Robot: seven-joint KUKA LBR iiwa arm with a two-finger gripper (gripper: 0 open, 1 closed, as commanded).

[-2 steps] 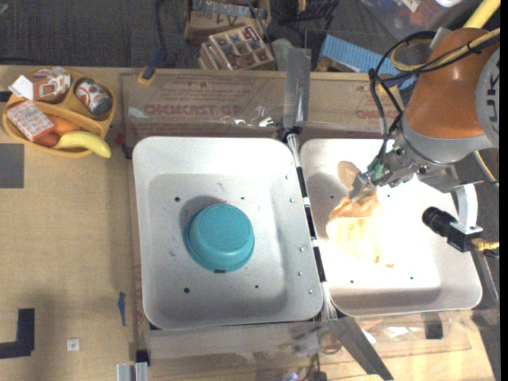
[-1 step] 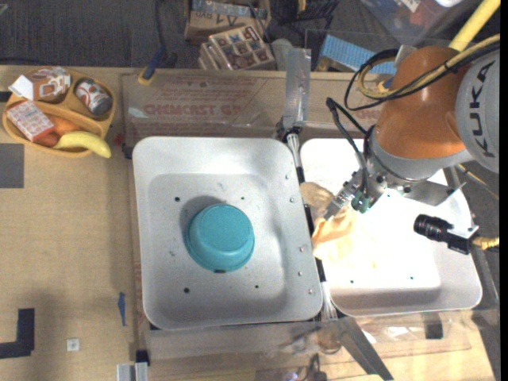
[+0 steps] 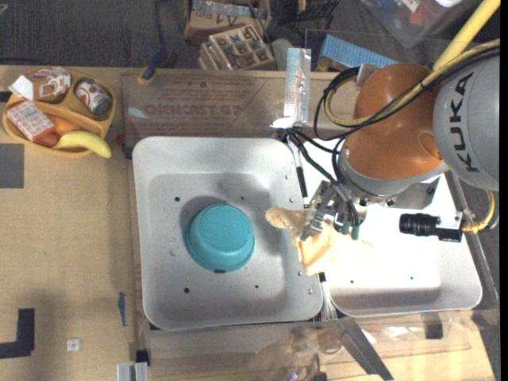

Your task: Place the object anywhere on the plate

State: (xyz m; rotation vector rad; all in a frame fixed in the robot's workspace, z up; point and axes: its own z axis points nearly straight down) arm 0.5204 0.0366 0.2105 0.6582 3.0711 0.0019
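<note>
Camera view, from above at a slant. On the counter (image 3: 63, 236), two shallow white bins side by side: left bin (image 3: 159, 213) in full sight, right bin (image 3: 413, 280) half hidden. Over the right bin, the arm (image 3: 393, 129), reaching in from the right, with its orange band and grey casing covering that bin's far half. In the left bin, a little left of centre, a round teal plate (image 3: 221, 236); looks turned rim-down, though hard to be sure from this angle. At the left bin's right side, the gripper (image 3: 324, 217). Hangs low by the wall shared by the two bins, crowded by black cables and hard to read. Cannot tell how far open, nor whether it has hold of anything. Right against it, a tan object (image 3: 314, 251), soft-looking and irregular. Shows a paler lobe poking left into the left bin and an orange-tan lobe lower down over the shared wall. Cannot tell whether one piece or two, nor whether resting on the wall or lifted off it. Sits to the right of the plate, near its rim but apart from it. At the counter's far left corner, a yellow dish (image 3: 16, 125) with a banana (image 3: 83, 141) and small packets, labels too small to read. Beyond the counter, dim cardboard clutter, cut off by the top edge.
</note>
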